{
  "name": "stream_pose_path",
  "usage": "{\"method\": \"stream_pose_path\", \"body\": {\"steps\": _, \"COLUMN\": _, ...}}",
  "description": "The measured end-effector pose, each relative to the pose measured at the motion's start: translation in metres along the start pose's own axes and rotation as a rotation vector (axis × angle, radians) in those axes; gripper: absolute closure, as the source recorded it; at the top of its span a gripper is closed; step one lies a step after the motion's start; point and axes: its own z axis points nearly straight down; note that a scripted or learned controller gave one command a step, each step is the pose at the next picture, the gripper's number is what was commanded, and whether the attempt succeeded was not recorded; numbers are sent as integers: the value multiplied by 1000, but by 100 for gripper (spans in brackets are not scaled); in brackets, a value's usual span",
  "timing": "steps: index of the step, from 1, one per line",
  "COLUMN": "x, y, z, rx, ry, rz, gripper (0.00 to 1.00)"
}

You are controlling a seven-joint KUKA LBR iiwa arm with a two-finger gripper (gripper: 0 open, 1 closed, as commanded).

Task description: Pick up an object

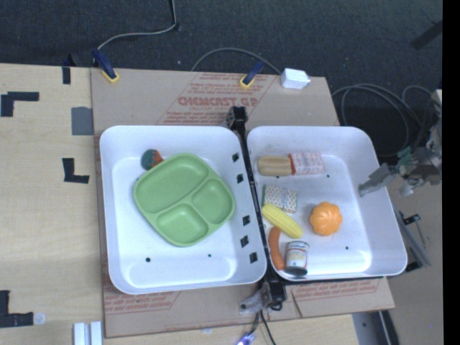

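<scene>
Dark carpet (pixel 302 20) covers the floor behind a light wooden bench (pixel 43 214), and a sheet of brown cardboard (pixel 208 99) lies under two shallow white bins that sit side by side, touching along a black seam.

In the left bin (pixel 122 264) a green divided plate (pixel 184 200) lies tilted, taking up much of the middle. A small dark ball with an orange patch (pixel 151 159) sits just beside the plate's upper left corner.

The right bin (pixel 359 257) holds the loose things to pick from. Near its top, a tan bread roll (pixel 274 166) lies beside a red and white packet (pixel 307 163), the two touching end to end. Below them is a pale checked packet (pixel 281 198), with a yellow corn cob (pixel 282 221) lying slantwise across its lower edge. An orange fruit (pixel 325 218) sits alone to the right of the corn. A reddish sausage (pixel 276 246) runs along the bin's left wall, and a small tin can (pixel 297 257) lies against it near the bottom wall.

At the right edge, the gripper (pixel 374 180) reaches over the right bin's rim, well apart from the fruit and everything else inside. Whether its fingers are spread or pressed together cannot be told from this angle; nothing is seen between them, and they touch none of the objects.

Two blue and yellow clamps (pixel 106 67) grip the cardboard's far edge, and a small white box (pixel 295 78) rests near its top right corner.
</scene>
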Motion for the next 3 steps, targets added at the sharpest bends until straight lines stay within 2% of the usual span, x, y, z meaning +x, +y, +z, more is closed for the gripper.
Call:
{"method": "stream_pose_path", "body": {"steps": 1, "x": 5, "y": 18, "z": 185, "rx": 0, "ry": 1, "rz": 0, "gripper": 0}}
{"method": "stream_pose_path", "body": {"steps": 2, "x": 52, "y": 5, "z": 192, "rx": -6, "ry": -2, "rz": 0, "gripper": 0}}
{"method": "stream_pose_path", "body": {"steps": 3, "x": 52, "y": 5, "z": 182, "rx": -5, "ry": -1, "rz": 0, "gripper": 100}}
